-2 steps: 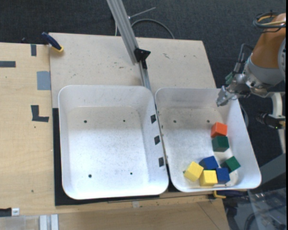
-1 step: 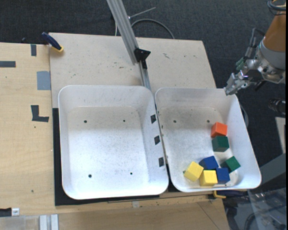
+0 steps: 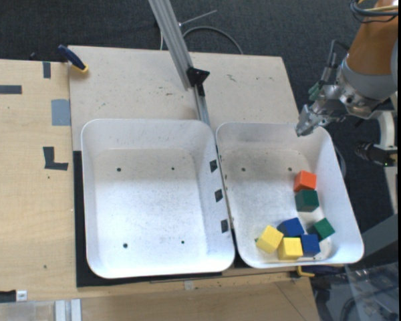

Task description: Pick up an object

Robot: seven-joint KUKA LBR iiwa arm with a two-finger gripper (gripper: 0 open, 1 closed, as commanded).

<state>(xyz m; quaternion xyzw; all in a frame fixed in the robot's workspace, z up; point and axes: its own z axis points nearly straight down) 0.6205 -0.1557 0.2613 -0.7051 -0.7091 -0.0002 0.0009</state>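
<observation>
the pincer (image 3: 307, 124), dull grey metal, hangs over the far right corner of the right bin (image 3: 339, 172); whether it is spread or pressed together, cannot tell. below it and nearer the camera, small hard-edged cubes sit on the bin's speckled white floor: an orange block (image 3: 305, 180) touching a dark green block (image 3: 307, 199), then a cluster with two yellow blocks (image 3: 270, 238), blue blocks (image 3: 293, 227) and a tilted green block (image 3: 324, 228). off to the pincer's left, the smooth left bin (image 3: 93, 179) rests on the pale scuffed counter (image 3: 120, 85).
</observation>
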